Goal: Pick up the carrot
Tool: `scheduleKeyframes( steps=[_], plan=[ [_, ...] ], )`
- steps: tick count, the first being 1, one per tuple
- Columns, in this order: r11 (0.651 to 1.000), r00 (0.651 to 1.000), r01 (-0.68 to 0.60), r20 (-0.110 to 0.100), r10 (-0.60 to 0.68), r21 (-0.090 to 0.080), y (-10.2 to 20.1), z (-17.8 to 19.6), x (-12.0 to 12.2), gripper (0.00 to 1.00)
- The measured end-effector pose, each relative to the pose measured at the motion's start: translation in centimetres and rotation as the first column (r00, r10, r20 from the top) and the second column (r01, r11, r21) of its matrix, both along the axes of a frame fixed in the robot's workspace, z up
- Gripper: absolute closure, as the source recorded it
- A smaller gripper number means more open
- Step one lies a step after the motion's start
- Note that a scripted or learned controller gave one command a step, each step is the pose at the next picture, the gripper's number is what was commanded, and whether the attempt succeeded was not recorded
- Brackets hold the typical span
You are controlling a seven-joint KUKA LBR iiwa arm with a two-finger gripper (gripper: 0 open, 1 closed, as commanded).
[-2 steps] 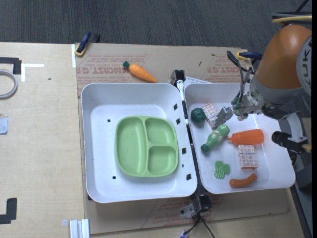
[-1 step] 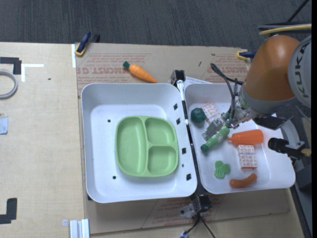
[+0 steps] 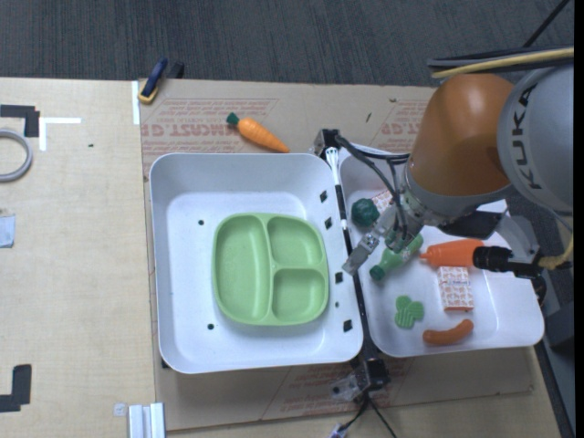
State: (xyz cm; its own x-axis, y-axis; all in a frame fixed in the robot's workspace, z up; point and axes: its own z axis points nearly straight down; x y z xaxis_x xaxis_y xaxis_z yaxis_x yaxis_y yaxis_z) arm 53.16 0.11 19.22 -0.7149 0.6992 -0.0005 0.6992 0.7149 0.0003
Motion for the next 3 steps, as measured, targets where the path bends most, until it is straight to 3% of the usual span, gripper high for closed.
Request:
scheduleKeyframes(
  steps=[1,2,3],
  plan=[
    [1.0,1.0,0.004,0.004,-0.004,0.0,-0.1,1.0,0.2,1.0],
    [0.965,0.965,0.261,0.004,-0.261,-0.001,-9.8,7.5,-2.0,1.0],
    [0.991,0.991,0.136,0.004,-0.136,-0.002,-13.7,11.5,-4.8,1.0]
  ],
)
